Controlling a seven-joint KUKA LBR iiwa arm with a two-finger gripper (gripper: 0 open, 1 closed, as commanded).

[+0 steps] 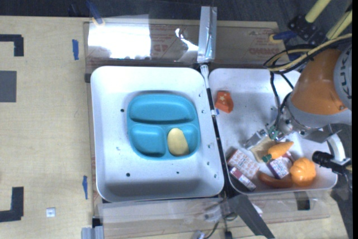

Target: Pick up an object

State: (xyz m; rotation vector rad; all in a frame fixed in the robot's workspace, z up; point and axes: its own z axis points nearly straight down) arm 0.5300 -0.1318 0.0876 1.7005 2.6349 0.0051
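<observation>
My gripper [272, 132]: low in the right bin [246, 84], grip state I cannot tell.
Carrot [279, 149]: smooth, tapered, just below my gripper.
Small pumpkin [302, 170]: round, orange, right-below the carrot.

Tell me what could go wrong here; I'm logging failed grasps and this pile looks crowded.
1. The carrot, patterned packet, sausage and orange fruit lie packed together, so the gripper may nudge neighbours or close on two.
2. They sit near the right bin front wall, which may block the approach.
</observation>
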